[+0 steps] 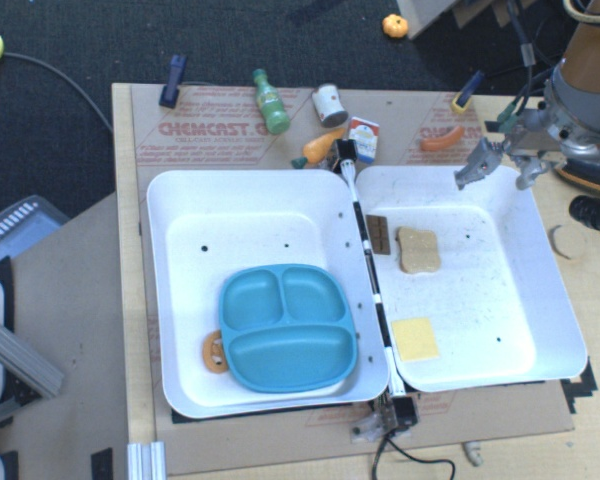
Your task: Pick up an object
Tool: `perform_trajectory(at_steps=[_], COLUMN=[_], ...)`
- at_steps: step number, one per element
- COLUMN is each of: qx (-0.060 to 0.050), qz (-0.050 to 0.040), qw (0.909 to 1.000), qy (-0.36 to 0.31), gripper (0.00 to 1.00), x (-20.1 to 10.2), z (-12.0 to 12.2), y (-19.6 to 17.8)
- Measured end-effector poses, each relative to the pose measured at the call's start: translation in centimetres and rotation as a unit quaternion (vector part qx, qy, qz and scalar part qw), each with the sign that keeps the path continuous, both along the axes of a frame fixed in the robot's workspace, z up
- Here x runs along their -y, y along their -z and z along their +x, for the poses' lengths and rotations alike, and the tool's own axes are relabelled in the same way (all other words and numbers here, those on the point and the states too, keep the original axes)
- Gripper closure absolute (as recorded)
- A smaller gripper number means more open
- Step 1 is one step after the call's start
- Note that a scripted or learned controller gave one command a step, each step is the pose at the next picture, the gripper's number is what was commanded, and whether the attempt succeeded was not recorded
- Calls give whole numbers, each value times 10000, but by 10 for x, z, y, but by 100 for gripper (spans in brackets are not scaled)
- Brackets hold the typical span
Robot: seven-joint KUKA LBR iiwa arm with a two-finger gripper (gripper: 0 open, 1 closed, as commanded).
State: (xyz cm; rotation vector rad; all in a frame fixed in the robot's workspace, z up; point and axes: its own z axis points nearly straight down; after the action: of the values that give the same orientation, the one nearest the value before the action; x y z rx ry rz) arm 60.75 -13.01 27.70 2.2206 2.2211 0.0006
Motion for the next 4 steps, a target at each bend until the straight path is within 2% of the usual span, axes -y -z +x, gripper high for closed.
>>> perform_trajectory(at_steps=[1,2,3,4], qx=[-12,-25,-16,-5], qz=[2,9,4,3], qw=[10000,10000,10000,10000], qy=[4,0,4,7], gripper=[0,0,0,100], x=[8,-25,-14,-14], z=[-26,-5,-16,-16], y=[53,173,193,182])
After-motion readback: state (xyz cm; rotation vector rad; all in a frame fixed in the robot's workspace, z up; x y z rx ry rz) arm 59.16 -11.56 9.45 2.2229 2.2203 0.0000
